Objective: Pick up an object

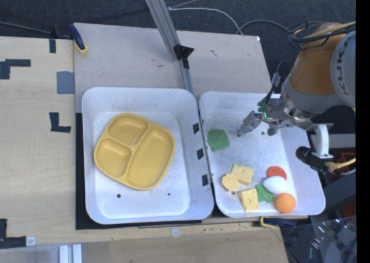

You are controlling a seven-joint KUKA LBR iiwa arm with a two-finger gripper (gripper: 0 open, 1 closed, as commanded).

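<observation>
Gripper (250, 124) sits over the upper middle of the right bin (300, 158), reaching in from the right on the grey arm (315, 77) with its orange band. Can't tell from this angle whether the jaws are apart or together; nothing visible between them. Green piece (218, 139) lies on the bin floor just left of and below the gripper, near the bin's left wall, apart from the fingers. Rest of the objects are bunched in the lower part of the same bin, well apart from the gripper: yellow block (243, 173) touching a yellow flat piece (230, 182) on its left, another yellow block (250, 199) below them, a small green item (265, 194) just beside that block and partly under the white egg (274, 185). Red piece (276, 171) sits right above the egg, touching it or nearly so. Orange ball (285, 202) is just below and right of the egg, near the bin's lower edge. Left bin (139, 97) holds a yellow divided tray (134, 150), three compartments, lying flat and turned at a slant, roughly centred. Metal pole (162, 16) crosses the bench above the gap between the bins.
</observation>
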